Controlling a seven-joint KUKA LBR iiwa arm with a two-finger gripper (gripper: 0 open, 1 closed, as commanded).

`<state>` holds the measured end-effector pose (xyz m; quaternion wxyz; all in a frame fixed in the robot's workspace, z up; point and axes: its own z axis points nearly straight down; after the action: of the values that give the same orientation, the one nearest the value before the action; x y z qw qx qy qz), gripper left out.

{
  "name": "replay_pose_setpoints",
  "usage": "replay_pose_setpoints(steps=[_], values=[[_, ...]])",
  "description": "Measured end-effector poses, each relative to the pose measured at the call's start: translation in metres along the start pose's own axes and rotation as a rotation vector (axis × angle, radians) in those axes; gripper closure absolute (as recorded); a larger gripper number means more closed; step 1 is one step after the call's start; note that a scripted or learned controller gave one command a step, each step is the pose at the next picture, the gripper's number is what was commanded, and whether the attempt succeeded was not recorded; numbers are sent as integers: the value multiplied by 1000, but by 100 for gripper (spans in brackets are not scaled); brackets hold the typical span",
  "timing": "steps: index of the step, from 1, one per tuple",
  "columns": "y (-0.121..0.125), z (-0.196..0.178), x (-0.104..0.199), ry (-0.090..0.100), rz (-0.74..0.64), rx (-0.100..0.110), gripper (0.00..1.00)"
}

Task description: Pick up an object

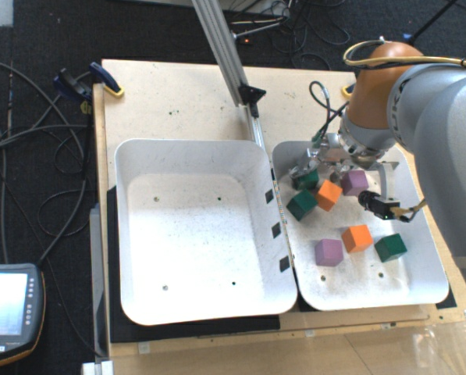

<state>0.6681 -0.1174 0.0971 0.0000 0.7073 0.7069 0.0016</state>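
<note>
Several small blocks lie in the right bin (pixel 420 287). Two green blocks (pixel 301 205) (pixel 306 180), an orange block (pixel 329 194) and a purple block (pixel 355 182) crowd together near the bin's far left. Closer to the front lie a second orange block (pixel 357 237), a second purple block (pixel 329 251) and a third green block (pixel 390 247). My gripper (pixel 314 166) hangs low over the far cluster, right at the upper green block. The wrist hides how it meets the block.
The left bin (pixel 131 209) stands beside the right one, their rims meeting in the middle. A slanted metal pole (pixel 221 41) comes down to the bench behind the bins. A blue and yellow clamp (pixel 92 80) sits at the bench's far left corner.
</note>
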Motion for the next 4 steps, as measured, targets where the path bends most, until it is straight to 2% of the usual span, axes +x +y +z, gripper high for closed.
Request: replay_pose_setpoints(steps=[1,3,4], values=[[1,-12,0,-3,-1,-4,100],[3,-108,-10,-4,-2,-4,100],[-1,-102,45,0,-8,5,100]])
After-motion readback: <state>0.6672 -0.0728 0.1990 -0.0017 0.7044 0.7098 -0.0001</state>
